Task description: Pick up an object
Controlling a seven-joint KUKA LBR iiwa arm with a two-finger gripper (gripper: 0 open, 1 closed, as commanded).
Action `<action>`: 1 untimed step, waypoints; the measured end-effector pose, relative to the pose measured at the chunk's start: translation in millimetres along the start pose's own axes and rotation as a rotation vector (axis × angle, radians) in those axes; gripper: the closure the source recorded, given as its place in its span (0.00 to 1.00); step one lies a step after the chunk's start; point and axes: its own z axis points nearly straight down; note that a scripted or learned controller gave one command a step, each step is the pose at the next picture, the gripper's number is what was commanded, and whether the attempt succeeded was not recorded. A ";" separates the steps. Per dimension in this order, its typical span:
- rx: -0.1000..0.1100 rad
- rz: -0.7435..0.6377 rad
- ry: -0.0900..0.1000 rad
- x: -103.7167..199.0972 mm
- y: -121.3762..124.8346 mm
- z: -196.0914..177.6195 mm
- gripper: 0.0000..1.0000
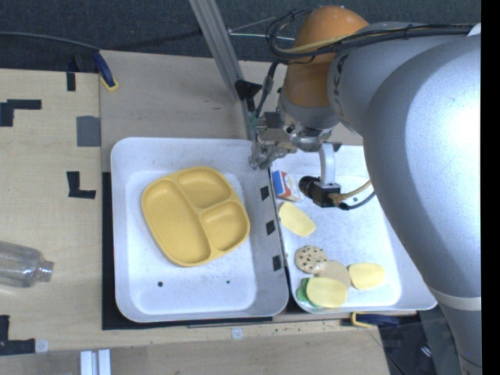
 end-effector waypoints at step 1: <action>0.004 0.017 -0.007 -107.3 -32.0 -0.4 1.00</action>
